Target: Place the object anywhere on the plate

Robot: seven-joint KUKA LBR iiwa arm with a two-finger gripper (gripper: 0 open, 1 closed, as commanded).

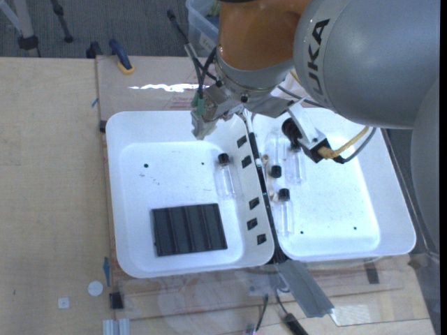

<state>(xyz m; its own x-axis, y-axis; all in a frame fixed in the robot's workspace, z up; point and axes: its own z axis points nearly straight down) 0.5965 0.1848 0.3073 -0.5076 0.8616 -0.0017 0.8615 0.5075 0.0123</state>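
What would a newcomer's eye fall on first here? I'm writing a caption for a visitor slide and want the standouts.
First, the big grey arm with its orange band, reaching in from the upper right above the two white bins. Next, the dark ribbed plate, lying flat in the lower part of the left bin. The hand hangs over that bin's far edge, apart from the plate.

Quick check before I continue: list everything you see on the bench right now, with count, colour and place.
Bins: two, white, side by side on the bench.
Ridged plate: one, black, flat in the left bin's near part.
Clear tubes with black caps: at least three; one in the left bin near the divide, the others in the right bin's left part.
Clamp: one, blue and orange, at the bench's far edge.
Arm: one, grey with orange band, above the bins' far side.
Gripper: over the left bin's far rim.
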